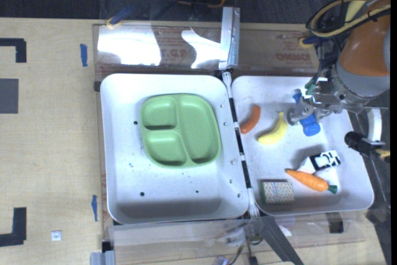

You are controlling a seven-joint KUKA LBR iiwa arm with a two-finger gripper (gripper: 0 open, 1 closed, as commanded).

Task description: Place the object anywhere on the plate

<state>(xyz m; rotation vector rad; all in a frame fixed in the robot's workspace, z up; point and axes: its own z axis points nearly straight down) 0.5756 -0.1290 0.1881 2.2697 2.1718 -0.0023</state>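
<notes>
You find the fingers (302, 110), state impossible to tell, hovering in the right bin (360, 195), the banana (273, 131) just left of them, green plate (180, 130) far left.

The plate (180, 130) is pale green with three compartments: two smaller ones on its left side, one above the other, and a larger one along its right. It lies flat in the middle of the left bin (118, 152), nothing on it.

The candidate objects all lie in the right bin (363, 192). A yellow banana (274, 132) rests near the bin's centre, curved, with an orange sausage-shaped piece (250, 119) just beside it to the left, tilted. An orange carrot (308, 180) with a green tip lies lower down, pointing left. A speckled grey-green block (276, 191) sits near the front wall. A small blue item (310, 127) lies right of the banana
</notes>
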